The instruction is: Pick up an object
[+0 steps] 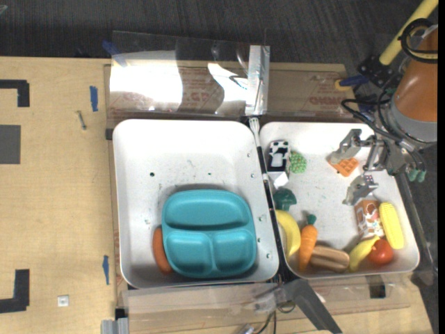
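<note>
My gripper (354, 165) hangs over the right bin (316, 134) near its right wall, open, with one finger (350, 143) toward the back and the other (361, 187) toward the front. A small orange waffle-like piece (343, 165) lies on the bin floor in the gap between them, and neither finger visibly touches it. Along the front of this bin lie a banana (288, 229), a carrot (306, 239), a hot dog (328, 258), a red tomato (381, 253), a yellow corn cob (391, 225) and a printed packet (367, 216).
A black-and-white toy (278, 155), a light green bumpy piece (297, 162) and a dark green broccoli (284, 199) sit by the divider. The left bin (181, 141) holds a teal divided tray (208, 232) with an orange item (159, 249) under its left edge.
</note>
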Robot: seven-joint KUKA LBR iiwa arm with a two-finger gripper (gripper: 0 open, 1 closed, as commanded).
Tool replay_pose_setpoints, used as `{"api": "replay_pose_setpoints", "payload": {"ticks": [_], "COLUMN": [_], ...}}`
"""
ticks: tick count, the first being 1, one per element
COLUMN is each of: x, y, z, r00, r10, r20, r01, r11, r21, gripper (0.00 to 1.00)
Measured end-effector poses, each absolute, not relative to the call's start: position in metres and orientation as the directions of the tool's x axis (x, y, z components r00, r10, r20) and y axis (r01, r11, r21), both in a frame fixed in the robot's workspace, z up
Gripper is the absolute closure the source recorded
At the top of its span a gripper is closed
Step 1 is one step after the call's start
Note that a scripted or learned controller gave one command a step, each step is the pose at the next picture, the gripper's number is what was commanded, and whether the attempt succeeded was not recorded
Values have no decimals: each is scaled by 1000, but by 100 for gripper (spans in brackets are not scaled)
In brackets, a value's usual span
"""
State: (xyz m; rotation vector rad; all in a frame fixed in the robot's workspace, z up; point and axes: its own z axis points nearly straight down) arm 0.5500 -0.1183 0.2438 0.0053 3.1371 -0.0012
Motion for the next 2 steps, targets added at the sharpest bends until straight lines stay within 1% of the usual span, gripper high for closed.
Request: {"api": "replay_pose_setpoints", "payload": {"ticks": [1, 2], "x": [515, 516], "y": [-177, -221], "z": [146, 88], "r00": [-1000, -999], "r10": [-21, -37], "r20": [5, -8], "r01": [-21, -37], "r11": [1000, 999], "r21": [1, -1], "gripper": [0, 0]}}
